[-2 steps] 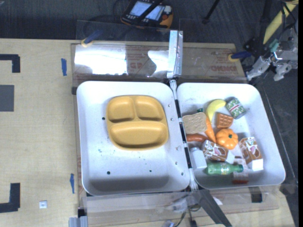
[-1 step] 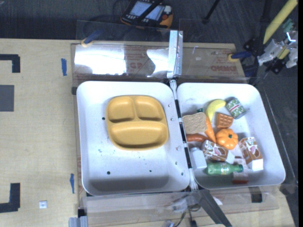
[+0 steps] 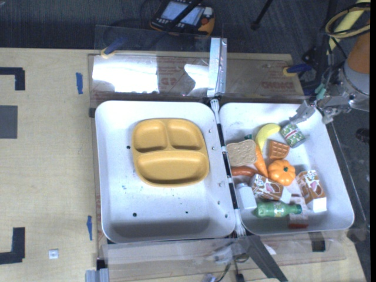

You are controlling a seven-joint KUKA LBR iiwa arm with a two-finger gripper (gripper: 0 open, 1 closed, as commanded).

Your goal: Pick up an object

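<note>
The right bin [image 3: 338, 184] holds a heap of toy food. In it are a bread slice [image 3: 241, 153], a yellow lemon [image 3: 267, 133], an orange fruit [image 3: 281, 172], a waffle cracker [image 3: 278, 150], a small green-and-white packet [image 3: 292, 134], a green bottle [image 3: 277, 210] and a brown-and-white carton [image 3: 311, 188]. My gripper [image 3: 312, 117] hangs over the bin's far right corner, just above and right of the green-and-white packet. It stands open with nothing between its fingers.
In the left bin [image 3: 111, 169] lies a yellow divided tray [image 3: 170, 151]. A raised divider [image 3: 224, 157] separates the two bins. A clear panel [image 3: 154, 69] stands behind the left bin. Cables and the arm's base crowd the far right.
</note>
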